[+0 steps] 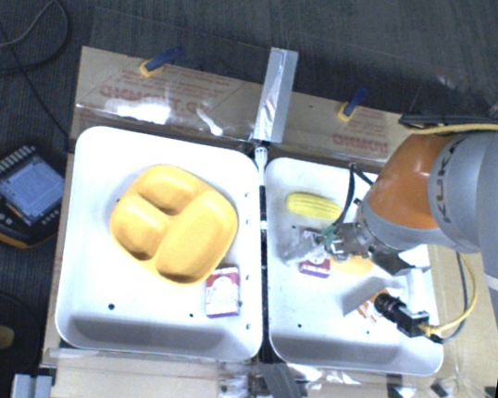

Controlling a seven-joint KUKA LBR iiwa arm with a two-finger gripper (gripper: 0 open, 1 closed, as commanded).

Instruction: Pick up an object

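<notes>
My gripper [334, 240] is low in the right bin [284, 335], reaching in from the right. Just under it to the left lies a crinkled clear wrapper [301, 243], with a small red and white packet [315, 268] beside it. A yellow corn-like piece [310, 205] lies a little behind the gripper, near the bin's back wall. In the left bin [82, 308] sits a large yellow lumpy object [173, 221], and a red and white packet [223, 291] rests by its front right corner.
The ridge between the two bins [261, 242] runs just left of the wrapper. A handheld controller [15, 194] lies on the floor left of the bench. Clamps [161, 61] hold the back board.
</notes>
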